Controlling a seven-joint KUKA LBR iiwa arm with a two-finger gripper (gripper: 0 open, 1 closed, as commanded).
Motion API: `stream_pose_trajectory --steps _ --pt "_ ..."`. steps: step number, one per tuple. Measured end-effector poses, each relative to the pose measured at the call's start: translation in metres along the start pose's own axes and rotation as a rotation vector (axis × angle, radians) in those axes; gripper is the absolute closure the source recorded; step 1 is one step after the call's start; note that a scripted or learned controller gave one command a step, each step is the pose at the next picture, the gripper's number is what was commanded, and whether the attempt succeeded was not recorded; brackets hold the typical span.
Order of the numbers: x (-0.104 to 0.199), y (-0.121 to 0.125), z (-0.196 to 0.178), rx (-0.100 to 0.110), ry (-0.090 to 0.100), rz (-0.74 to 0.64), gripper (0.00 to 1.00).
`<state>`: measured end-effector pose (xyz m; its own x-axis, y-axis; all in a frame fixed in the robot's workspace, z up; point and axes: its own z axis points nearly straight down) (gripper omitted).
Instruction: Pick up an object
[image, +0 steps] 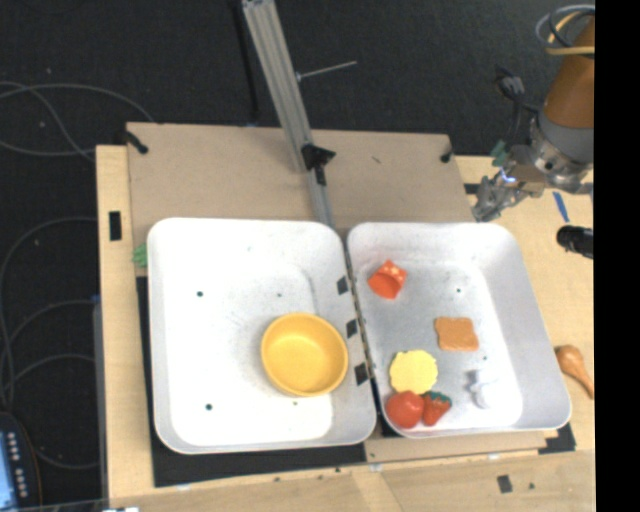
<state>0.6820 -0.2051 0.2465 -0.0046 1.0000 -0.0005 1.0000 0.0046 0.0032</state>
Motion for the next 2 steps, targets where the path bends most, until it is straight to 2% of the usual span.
stream_pose_trajectory --steps 1,2 --pt "0.000 0.001 -0.020 -0.001 0.001 -0.003 1.00" --pt "0.051 -0.002 -0.008 0.001 -0.001 0.002 1.00"
